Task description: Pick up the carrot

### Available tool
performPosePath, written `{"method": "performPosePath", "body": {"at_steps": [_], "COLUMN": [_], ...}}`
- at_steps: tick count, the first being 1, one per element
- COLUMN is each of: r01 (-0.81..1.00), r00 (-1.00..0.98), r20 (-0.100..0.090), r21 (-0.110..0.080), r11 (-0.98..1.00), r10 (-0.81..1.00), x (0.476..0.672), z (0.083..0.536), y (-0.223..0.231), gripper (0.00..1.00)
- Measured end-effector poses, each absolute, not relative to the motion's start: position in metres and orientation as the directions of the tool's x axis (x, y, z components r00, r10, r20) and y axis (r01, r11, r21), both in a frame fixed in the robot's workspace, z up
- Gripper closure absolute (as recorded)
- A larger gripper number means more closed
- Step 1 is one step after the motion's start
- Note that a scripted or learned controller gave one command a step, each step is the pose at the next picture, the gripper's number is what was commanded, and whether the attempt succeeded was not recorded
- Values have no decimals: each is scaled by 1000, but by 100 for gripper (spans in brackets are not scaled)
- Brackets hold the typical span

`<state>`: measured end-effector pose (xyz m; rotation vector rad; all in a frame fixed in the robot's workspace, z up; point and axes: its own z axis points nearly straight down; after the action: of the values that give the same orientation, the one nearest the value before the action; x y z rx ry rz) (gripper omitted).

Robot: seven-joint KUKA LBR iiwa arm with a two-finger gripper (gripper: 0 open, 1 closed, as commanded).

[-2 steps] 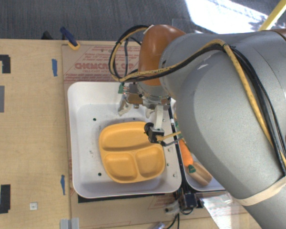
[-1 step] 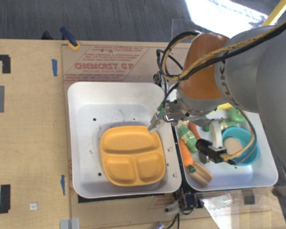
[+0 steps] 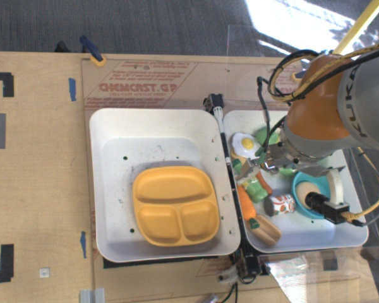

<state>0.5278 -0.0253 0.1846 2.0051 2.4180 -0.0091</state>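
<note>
We see the carrot (image 3: 247, 206) lying along the right bin's (image 3: 357, 232) left wall, with the pincer (image 3: 265, 163) just above it. The yellow divided tray (image 3: 175, 204) fills the left bin (image 3: 107, 169), beside the right bin.

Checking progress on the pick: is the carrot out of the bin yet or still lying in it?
Still in. The carrot lies flat on the right bin floor by its left wall, beside the fried egg and other toys.

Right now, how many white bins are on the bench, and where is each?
2. The left bin holds a yellow divided tray. The right bin holds the carrot and other toy food, partly hidden under the arm.
</note>
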Motion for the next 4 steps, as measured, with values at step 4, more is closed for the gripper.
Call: {"method": "performPosePath", "body": {"at_steps": [4], "r01": [935], "r00": [354], "r20": [-2], "r21": [0], "r11": [-354], "r10": [935], "x": [524], "z": [184], "y": [-56], "gripper": [0]}}
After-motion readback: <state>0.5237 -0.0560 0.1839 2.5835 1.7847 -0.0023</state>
